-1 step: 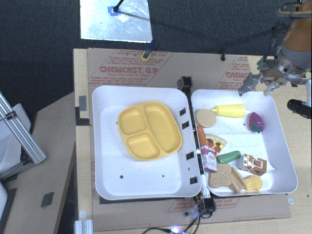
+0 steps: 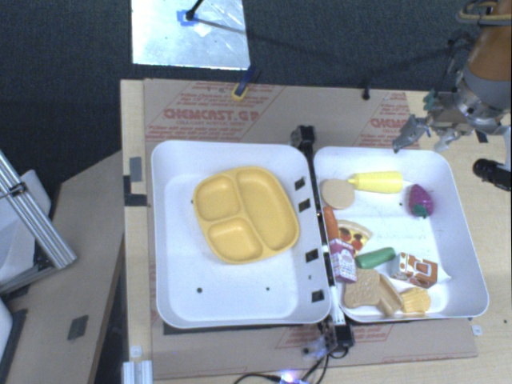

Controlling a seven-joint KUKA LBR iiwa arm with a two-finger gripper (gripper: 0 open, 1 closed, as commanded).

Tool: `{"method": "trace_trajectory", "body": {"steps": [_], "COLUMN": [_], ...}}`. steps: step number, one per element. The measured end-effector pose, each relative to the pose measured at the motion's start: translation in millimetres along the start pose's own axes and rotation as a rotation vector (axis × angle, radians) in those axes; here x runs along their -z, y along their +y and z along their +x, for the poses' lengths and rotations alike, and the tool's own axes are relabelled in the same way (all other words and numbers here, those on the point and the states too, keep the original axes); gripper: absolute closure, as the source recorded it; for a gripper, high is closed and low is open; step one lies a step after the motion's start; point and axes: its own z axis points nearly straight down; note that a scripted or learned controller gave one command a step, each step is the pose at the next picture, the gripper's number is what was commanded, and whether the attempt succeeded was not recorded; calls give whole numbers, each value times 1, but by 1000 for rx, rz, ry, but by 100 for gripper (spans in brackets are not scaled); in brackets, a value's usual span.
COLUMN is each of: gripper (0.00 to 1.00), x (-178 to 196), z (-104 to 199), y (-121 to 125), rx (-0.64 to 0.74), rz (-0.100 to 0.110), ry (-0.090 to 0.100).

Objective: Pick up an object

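My gripper (image 2: 428, 137) hangs above the far right rim of the right bin (image 2: 468, 238), its two fingers spread apart with nothing between them. Inside that bin lie a yellow squeeze bottle (image 2: 376, 182), a tan disc (image 2: 337, 194), a purple fruit (image 2: 421, 201), an orange carrot (image 2: 330, 222), a pizza slice (image 2: 353, 234), a green cucumber (image 2: 375, 257), a small printed carton (image 2: 417, 270), a red packet (image 2: 344, 262) and tan bread pieces (image 2: 376, 291). The gripper is above and to the right of the yellow bottle, apart from every item.
The left bin (image 2: 172, 294) holds a yellow divided plate (image 2: 244, 213). A black hinge strip (image 2: 312, 214) runs between the bins. A shiny metal sheet (image 2: 190, 22) lies behind the bench. A metal frame (image 2: 28, 222) stands at the left edge.
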Motion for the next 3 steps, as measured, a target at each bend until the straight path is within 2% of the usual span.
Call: {"method": "trace_trajectory", "body": {"steps": [1, 2, 3], "gripper": [0, 0, 0], "x": [-61, -104, -146], "z": [-5, -6, -1], "y": [1, -2, 6], "rx": [-2, -2, 2], "rz": [5, 4, 0], "ry": [1, 1, 0]}}
